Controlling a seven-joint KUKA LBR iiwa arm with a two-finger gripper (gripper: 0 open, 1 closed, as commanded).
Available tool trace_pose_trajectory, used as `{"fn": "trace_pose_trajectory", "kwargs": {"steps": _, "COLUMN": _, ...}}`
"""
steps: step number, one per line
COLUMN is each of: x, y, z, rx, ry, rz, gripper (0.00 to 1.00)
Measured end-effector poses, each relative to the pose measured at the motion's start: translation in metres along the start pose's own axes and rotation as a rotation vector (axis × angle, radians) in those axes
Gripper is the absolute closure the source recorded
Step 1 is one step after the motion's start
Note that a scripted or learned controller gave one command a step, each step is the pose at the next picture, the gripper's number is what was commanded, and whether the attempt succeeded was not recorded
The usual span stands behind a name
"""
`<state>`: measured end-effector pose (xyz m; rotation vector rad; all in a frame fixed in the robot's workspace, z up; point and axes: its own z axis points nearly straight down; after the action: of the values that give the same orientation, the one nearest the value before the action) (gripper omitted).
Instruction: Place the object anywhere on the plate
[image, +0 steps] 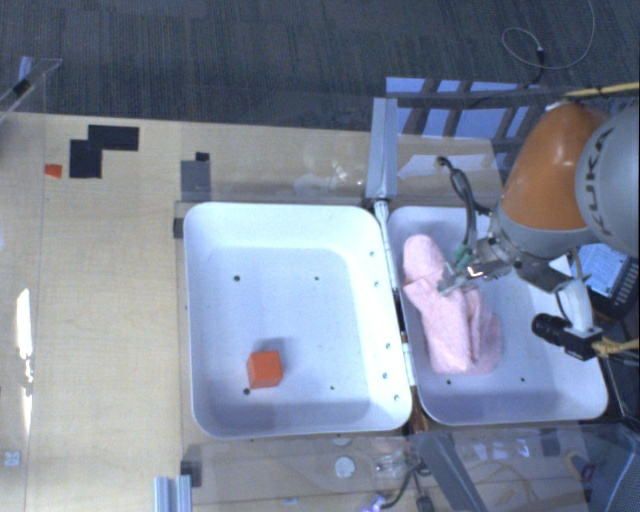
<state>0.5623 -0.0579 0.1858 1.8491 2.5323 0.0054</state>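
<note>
Over the right bin (560, 400), your tool (468, 272) hovers on the pink cloth (445, 315); grip state unclear, cannot tell. Orange block (265, 369) sits far left, in the left bin (215, 300). No plate visible.

A pale wooden bench (100, 330) fills most of the space, its grain catching a bright glare along the left edge. Beyond its far side runs dark grey carpeted floor (250, 50). Black rectangular markers (100, 148) and a small orange square (53, 171) sit on the wood at upper left. A blue-grey metal frame (450, 115) stands at the back right, near a thin looped cable (545, 45).
</note>
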Motion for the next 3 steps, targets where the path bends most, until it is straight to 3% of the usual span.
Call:
{"fn": "trace_pose_trajectory", "kwargs": {"steps": 1, "x": 0.035, "y": 0.046, "z": 0.001, "rx": 0.001, "ry": 0.001, "rz": 0.093, "gripper": 1.00}}
{"fn": "trace_pose_trajectory", "kwargs": {"steps": 2, "x": 0.079, "y": 0.065, "z": -0.067, "rx": -0.003, "ry": 0.000, "rz": -0.118, "gripper": 1.00}}
{"fn": "trace_pose_trajectory", "kwargs": {"steps": 3, "x": 0.093, "y": 0.129, "z": 0.002, "rx": 0.001, "ry": 0.002, "rz": -0.249, "gripper": 1.00}}
